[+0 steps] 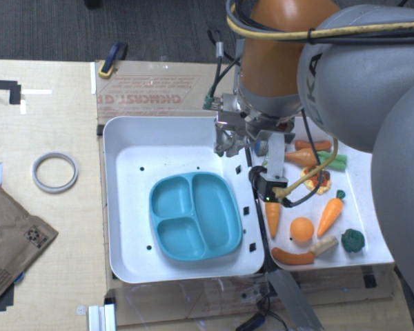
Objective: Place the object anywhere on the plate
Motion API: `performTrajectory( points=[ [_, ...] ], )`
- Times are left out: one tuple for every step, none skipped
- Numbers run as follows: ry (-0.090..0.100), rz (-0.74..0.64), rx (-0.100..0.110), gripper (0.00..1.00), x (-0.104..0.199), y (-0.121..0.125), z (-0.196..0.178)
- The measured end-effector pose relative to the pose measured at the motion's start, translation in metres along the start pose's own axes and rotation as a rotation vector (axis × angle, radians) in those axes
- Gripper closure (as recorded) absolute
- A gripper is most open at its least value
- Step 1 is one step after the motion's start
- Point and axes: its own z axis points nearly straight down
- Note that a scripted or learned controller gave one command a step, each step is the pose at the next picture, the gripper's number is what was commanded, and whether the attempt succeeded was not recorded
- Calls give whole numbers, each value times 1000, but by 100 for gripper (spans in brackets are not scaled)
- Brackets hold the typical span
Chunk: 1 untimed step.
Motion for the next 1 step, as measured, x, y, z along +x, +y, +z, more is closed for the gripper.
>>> performTrajectory(
  points=[
    [1,-165,3,100,-37,-62,48]
  ],
)
